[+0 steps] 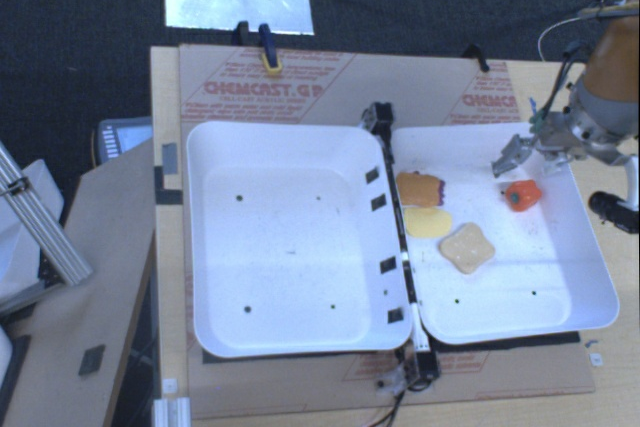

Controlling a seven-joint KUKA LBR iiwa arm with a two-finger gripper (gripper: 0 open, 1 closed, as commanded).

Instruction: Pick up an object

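Hanging over the far right part of the right bin (560,310), my gripper (508,161) points down and to the left, its grey fingers slightly spread with nothing between them. Just below and to the right of the fingertips lies an orange-red object (522,195) on the bin floor, near but not touched. Further left, against the bin's inner wall, sits an orange and purple piece (421,188); a flat yellow piece (427,223) lies just below it, and a tan lumpy piece (467,248) lies beside that, toward the near side. Beyond the divider is the left bin (210,245), and both bins rest on a cardboard sheet (330,80).
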